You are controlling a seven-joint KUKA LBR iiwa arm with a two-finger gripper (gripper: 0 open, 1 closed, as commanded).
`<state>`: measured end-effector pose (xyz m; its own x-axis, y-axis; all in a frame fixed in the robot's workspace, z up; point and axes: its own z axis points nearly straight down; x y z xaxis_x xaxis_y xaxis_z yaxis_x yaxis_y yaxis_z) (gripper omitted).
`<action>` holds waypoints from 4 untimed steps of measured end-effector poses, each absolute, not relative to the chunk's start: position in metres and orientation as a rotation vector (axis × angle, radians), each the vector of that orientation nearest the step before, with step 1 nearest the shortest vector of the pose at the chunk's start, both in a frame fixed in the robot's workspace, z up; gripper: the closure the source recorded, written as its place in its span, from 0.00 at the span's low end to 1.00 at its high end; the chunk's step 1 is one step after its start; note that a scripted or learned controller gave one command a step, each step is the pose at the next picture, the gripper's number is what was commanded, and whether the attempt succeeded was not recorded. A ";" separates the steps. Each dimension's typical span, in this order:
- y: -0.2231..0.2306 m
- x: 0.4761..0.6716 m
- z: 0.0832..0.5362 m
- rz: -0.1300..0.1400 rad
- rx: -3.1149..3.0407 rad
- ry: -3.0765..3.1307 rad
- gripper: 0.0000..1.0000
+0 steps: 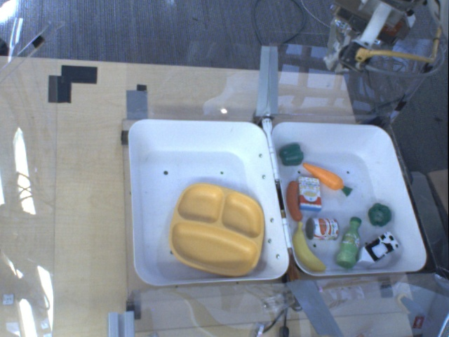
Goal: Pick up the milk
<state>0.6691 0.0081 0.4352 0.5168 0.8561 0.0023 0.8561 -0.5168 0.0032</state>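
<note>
The milk (pixel 382 246) is a small carton with black and white cow patches. It lies tilted in the near right corner of the right bin (pixel 365 135). My gripper (pixel 339 50) hangs high beyond the far edge of the right bin, well away from the milk, with nothing seen in it. A green bottle (pixel 349 243) lies just left of the milk, and a dark green vegetable (pixel 379 215) sits just behind it.
The right bin also holds a red, white and blue carton (pixel 309 193), a carrot (pixel 324 176), a green pepper (pixel 291 154), a can (pixel 323 228), a banana (pixel 306 250) and a red sausage (pixel 293 200). A yellow divided plate (pixel 217 229) lies in the left bin (pixel 161 153). Cables (pixel 393 55) trail by the arm.
</note>
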 end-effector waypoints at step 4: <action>0.227 0.638 0.436 0.006 2.612 1.745 1.00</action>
